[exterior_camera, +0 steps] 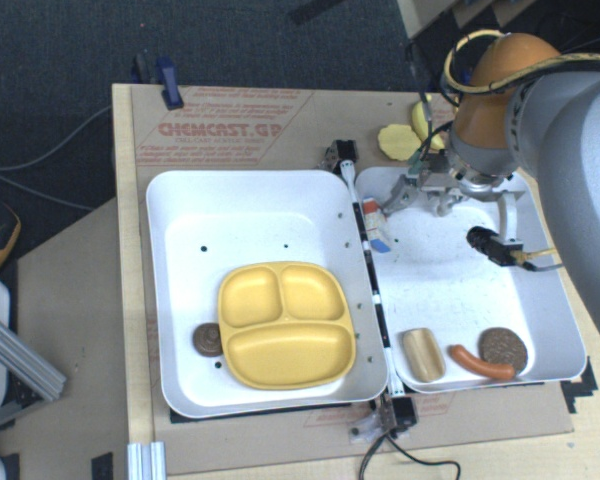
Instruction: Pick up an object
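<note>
Above the right bin point(555, 343), the gripper point(442, 200) sits at the far end; cannot tell its state. Candidate objects lie well apart from it at this bin's near edge: tan bun point(422, 354), glossy sausage point(479, 364), round brown patty point(503, 347). Risk: rounded sausage may roll away; flat patty offers little to pinch.

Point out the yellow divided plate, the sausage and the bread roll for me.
Yellow divided plate point(285, 325): camera view, on the ridge between its compartments.
Sausage point(480, 364): camera view, middle of its length.
Bread roll point(423, 354): camera view, centre of its top.
</note>
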`<state>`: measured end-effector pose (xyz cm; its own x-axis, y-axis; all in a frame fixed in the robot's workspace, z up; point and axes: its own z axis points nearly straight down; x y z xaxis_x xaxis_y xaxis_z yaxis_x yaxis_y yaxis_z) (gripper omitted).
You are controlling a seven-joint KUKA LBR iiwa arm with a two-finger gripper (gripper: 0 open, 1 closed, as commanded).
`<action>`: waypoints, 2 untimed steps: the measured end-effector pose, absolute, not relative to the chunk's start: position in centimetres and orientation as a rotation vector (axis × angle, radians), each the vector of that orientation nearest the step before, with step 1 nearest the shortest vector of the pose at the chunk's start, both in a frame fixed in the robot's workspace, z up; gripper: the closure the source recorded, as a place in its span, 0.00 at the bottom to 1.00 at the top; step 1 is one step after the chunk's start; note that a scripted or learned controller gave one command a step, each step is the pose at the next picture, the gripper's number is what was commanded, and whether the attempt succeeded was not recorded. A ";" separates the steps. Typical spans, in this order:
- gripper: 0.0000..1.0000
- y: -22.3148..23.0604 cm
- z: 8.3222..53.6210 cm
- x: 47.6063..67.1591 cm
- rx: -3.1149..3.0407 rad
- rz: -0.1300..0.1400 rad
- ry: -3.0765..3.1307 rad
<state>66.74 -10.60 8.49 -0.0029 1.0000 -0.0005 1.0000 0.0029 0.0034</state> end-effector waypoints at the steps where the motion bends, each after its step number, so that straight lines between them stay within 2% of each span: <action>1: 0.00 -15.2 8.5 66.6 2.222 0.000 2.215; 2: 0.00 -22.2 8.5 55.5 2.236 0.002 2.220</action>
